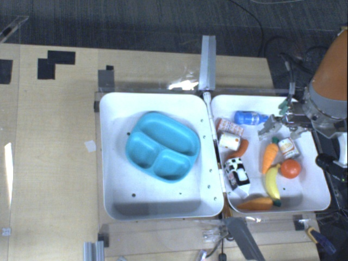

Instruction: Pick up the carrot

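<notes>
The wooden bench (49,162) filled most of the frame. Two white bins lay directly on it, side by side: the left bin (114,200) at the centre, the right bin (321,197) toward the right edge. Black marks (54,63) showed at upper left.

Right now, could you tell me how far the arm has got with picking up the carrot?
Done: the arm has reached over the right bin, and the gripper sits above its upper part. In hand: nothing; the carrot lies loose on the bin floor, just below the gripper, beside the banana and tomato. Left: descend onto the carrot, grip it and lift.
</notes>
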